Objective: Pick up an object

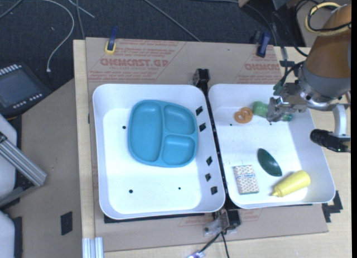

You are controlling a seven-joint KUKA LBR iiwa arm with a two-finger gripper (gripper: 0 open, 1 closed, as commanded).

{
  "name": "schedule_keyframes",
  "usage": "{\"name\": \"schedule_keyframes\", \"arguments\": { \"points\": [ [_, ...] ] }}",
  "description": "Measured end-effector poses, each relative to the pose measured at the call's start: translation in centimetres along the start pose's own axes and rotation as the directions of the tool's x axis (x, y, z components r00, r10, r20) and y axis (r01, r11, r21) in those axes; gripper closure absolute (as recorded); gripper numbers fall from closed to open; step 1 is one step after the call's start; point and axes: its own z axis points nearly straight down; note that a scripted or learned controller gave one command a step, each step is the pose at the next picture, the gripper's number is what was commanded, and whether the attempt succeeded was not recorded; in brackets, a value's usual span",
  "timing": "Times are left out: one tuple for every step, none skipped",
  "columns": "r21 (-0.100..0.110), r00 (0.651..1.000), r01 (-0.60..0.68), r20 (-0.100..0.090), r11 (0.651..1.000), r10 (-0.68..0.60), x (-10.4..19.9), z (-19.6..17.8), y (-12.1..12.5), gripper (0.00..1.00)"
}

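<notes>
- Nearest the camera, the front edge of the surface (167,234) carries two white bins side by side, likely so that things can be moved from one to the other
- left bin (111,190) holds a blue divided plate (163,133), lying flat near its middle, well apart from the arm
- Red print on the protective film at the back reads roughly "CHEMCAST GP" (134,61); it repeats behind the right bin, partly hidden
- right bin (223,139) holds the candidates: a small patterned packet (245,179), a dark green oval piece (270,162) and a yellow bottle-like toy (291,184) towards the front, a brown pretzel-shaped piece (243,115) and a green object (260,108) at the back
- end effector (277,110) is low at the back, just beside the green object, probably its target; how far it is open, and whether it grips anything, I cannot tell
</notes>
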Motion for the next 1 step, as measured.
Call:
{"name": "schedule_keyframes", "arguments": {
  "points": [
    [0.0, 1.0, -0.001, 0.0, 1.0, 0.001, 0.0, -5.41, 0.16, 1.0]
  ]
}}
